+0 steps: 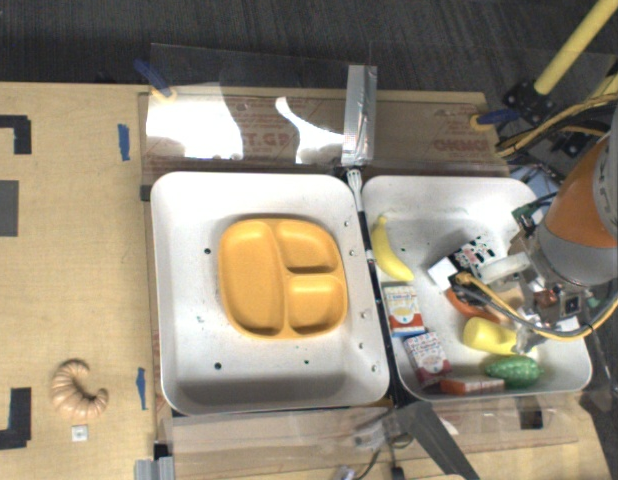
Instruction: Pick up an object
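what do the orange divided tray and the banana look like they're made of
Orange divided tray: likely moulded plastic, matte with a soft sheen; rounded, seamless compartments, even colour.
Banana: probably a plastic toy; uniformly yellow and smooth, though real fruit can't be ruled out.

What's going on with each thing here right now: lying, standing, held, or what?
Yellow tray: lying flat in the left bin, compartments up.
Banana: lying loose in the right bin.
Two small cartons: flat, near the divider.
Green item: lying at the right bin's near edge.
Gripper: low over the right bin.
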{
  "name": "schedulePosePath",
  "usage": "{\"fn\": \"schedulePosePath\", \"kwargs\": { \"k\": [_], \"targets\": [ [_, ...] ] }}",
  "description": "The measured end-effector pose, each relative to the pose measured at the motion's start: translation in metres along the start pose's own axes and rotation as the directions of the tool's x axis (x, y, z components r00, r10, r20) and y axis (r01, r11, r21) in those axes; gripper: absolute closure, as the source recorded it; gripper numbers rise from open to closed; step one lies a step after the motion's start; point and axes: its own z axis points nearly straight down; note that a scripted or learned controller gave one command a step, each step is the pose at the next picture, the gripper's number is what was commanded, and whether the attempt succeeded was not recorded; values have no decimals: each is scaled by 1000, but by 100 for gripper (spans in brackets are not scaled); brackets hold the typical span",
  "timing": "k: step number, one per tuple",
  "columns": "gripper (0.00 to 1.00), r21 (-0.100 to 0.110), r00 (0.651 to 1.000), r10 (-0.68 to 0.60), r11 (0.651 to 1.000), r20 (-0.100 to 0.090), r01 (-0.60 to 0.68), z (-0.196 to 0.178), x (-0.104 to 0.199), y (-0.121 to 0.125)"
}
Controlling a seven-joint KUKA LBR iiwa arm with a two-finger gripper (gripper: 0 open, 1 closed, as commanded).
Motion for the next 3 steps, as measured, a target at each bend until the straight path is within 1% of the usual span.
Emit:
{"fn": "schedulePosePath", "kwargs": {
  "k": [1,2,3],
  "targets": [
    [0,0,1000,-12,1000,-8,12,-37,35,-60],
    [0,-1,1000,-10,1000,-10,10,-95,93,-87],
    [0,0,1000,-3,1000,1,3,-34,37,-80]
  ]
}}
